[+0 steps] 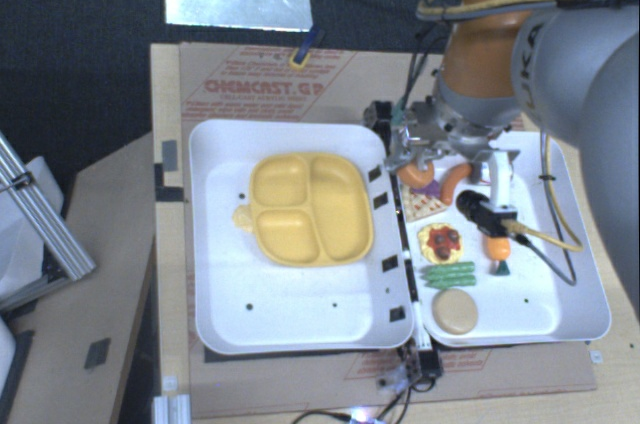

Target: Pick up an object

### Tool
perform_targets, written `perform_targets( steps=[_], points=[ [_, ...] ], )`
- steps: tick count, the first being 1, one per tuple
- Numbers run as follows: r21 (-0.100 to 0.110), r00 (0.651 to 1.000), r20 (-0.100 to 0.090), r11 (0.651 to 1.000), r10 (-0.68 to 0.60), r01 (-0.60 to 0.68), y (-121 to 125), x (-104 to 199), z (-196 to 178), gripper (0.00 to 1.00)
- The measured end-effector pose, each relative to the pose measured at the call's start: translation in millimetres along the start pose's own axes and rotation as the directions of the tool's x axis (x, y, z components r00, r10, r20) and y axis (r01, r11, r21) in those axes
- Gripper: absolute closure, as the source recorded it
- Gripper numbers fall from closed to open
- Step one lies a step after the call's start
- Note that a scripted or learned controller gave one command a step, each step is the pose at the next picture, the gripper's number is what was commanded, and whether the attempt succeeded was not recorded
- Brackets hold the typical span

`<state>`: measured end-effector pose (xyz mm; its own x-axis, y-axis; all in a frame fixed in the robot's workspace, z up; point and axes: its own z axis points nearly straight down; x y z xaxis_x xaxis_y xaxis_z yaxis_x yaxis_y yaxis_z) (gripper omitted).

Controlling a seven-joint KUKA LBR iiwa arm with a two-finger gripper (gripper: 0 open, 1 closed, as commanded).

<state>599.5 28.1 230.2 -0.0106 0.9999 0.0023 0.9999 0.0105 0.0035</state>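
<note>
The grey arm [570,52] reaches in over the right bin [560,302], its orange band above the wrist, and its pincer [420,155] hangs low at that bin's upper left corner — whether it is spread or closed cannot be told, nor whether it grips anything. In the left bin [215,302] lies a yellow divided plate [305,209]. Crowded just below the pincer are toy foods: a waffle [424,204], a sausage [455,179], a small pizza [441,240], green beans [448,274], a carrot [497,248] and a tan cookie [455,311].
</note>
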Motion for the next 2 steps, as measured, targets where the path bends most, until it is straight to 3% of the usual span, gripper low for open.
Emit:
perform_targets(
  steps=[2],
  points=[
    [0.003,1.000,0.002,1.000,0.009,-0.009,-3.7,0.5,-2.9,1.00]
  ],
)
